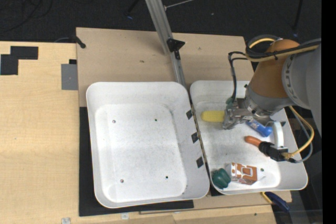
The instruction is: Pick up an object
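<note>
Two bins, jaws beside yellow piece — grip state unreadable, orange tool, green lump nearby

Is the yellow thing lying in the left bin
No, the yellow thing lies in the right bin, just beside the end effector, near the divide from the left bin.

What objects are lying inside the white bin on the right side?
In the right white bin: a yellow oblong piece, a green rounded object, an orange-and-white packet, an orange stick and a blue item, partly covered by the gripper.
</note>
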Motion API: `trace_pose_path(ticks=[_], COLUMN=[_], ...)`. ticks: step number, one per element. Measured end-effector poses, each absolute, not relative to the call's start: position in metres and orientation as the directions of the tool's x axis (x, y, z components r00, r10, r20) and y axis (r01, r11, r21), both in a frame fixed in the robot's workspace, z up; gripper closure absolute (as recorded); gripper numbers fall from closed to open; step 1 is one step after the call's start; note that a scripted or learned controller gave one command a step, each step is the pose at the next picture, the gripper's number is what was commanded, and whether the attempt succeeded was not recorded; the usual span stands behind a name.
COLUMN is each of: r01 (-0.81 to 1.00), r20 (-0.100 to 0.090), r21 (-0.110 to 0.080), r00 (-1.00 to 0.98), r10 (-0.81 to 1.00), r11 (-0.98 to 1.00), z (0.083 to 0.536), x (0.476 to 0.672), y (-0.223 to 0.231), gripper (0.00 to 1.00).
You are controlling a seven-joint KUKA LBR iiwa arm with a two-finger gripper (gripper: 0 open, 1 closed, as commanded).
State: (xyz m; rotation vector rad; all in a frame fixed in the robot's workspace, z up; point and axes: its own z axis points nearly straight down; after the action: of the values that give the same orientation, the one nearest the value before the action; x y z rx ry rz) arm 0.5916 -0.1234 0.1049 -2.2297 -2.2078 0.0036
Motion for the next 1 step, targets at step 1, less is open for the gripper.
trace_pose_path(ticks=[1], r01=[1.000], r20=[0.000], r21=[0.001], r00=[0.009], r10=[1.000], r11=[-0.009], z=[0.1475], x=[0.5922], y=[-0.1279], gripper=[1.00])
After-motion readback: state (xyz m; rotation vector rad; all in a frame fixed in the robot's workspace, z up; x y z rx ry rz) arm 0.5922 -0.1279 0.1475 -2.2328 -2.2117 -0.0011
